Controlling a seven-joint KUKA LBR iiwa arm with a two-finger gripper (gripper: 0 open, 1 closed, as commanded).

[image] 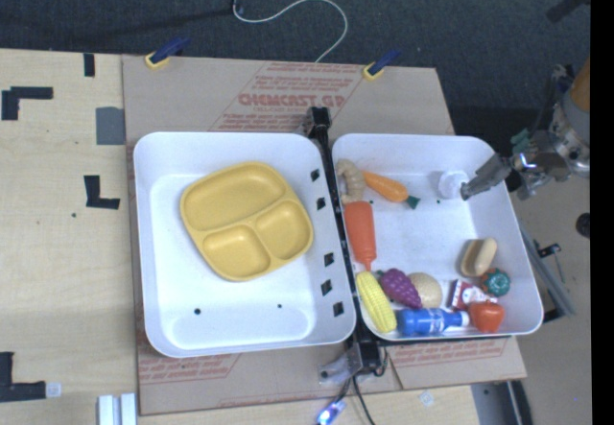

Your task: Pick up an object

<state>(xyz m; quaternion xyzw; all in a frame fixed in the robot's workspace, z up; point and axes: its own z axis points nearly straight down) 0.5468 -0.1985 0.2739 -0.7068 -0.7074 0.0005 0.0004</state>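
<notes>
The right bin point(422, 150) holds several toy foods: an orange carrot point(386, 187), a long orange sausage point(361, 231), a yellow corn cob point(375, 301), purple grapes point(401, 287), a blue bottle point(429, 321), a bread roll point(478, 257) and a red tomato point(487, 317). A small white object point(448, 183) lies near the bin's far right corner. My gripper point(473, 189) reaches in over the bin's right rim, just right of that white object, with its tip slanting down toward the bin floor. Nothing shows in its grasp.
The left bin point(163, 250) holds a yellow divided plate point(247, 220). Black clips run down the seam between the bins point(329, 250). Both bins rest on cardboard point(288, 97), and a white cable point(288, 11) loops behind it.
</notes>
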